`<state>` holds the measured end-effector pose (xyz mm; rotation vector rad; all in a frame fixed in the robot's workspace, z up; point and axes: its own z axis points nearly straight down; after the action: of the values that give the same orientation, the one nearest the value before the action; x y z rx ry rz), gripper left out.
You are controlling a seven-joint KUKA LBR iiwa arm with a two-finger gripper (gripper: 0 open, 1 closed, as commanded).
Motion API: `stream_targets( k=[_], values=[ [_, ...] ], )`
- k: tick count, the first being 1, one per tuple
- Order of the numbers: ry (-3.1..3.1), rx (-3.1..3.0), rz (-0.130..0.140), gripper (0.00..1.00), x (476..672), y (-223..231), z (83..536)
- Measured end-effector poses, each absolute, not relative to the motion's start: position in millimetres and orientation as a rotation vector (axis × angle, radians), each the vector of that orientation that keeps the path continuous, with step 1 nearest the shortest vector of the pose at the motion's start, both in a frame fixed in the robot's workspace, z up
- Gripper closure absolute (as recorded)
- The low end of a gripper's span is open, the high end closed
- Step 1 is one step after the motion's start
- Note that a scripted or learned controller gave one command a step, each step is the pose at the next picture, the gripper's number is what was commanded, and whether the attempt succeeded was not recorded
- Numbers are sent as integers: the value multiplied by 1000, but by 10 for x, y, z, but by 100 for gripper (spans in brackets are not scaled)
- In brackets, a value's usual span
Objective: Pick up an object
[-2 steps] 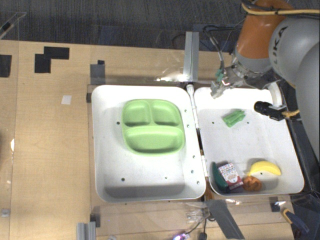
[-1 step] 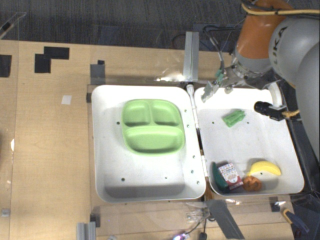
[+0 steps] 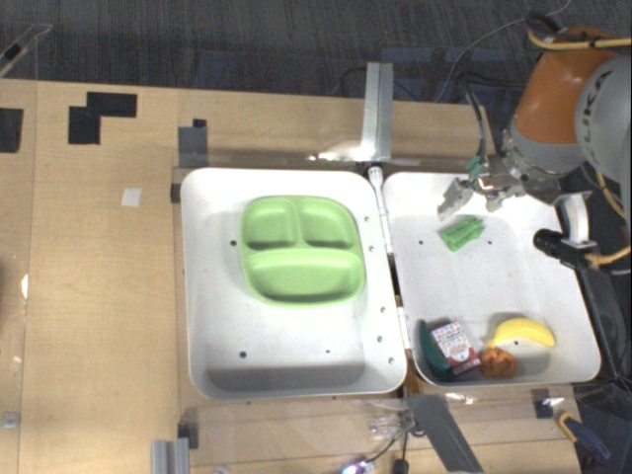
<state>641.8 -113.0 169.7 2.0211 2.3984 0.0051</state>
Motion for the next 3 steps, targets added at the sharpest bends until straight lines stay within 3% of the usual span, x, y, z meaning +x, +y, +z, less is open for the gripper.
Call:
stream_targets(
  k=[1,2,3],
  values=[
    [2231,2200,10,0,6447,-1371,890],
    [2406,2008,8,0,6716,-1032,885],
    [2406,1996,17,100,6748,-1014,1030]
  ],
)
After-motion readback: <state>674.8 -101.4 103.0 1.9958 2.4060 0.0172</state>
